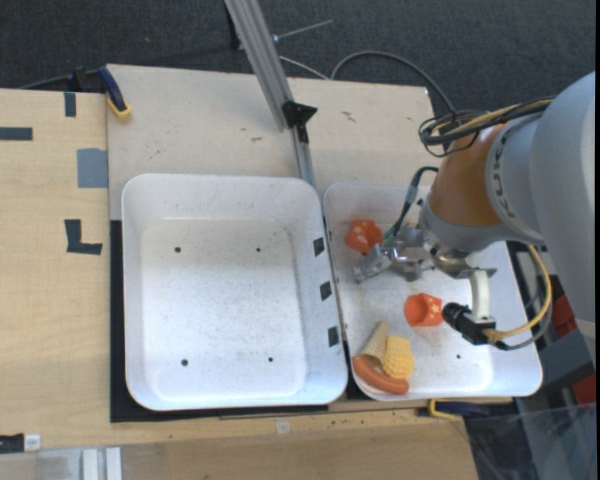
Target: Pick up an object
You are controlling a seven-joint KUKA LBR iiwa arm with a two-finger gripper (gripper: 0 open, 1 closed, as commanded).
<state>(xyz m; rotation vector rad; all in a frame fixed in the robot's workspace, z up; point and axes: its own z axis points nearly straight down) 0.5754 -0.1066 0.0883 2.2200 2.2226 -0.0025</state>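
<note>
Bins sit side by side on the pale wooden counter point(40, 298) in the camera view: the left bin point(140, 203) is a wide white tray with a speckled floor, and the right bin point(515, 368) touches its edge and holds all the loose objects. The grey arm point(565, 158), with its orange band point(465, 183), reaches in from the right and bends down over the upper middle of the right bin. Its pincer point(372, 266) hangs low above the bin floor, pointing toward the left bin, but whether it is spread or pressed together I cannot tell, since the metal parts blur together at this angle. An orange-red piece point(362, 235) lies just beside the pincer, slightly above it in the picture; contact between them cannot be judged. An orange cup-like piece point(423, 310) lies near the bin's middle, below the wrist and apart from the pincer. At the bin's lower left corner a yellow corn-like piece point(392, 351) rests against a reddish sausage-shaped piece point(378, 375), the two touching. A slanted metal rail point(265, 53) crosses the counter above the bins, and a dark cable point(380, 63) loops behind the arm.
</note>
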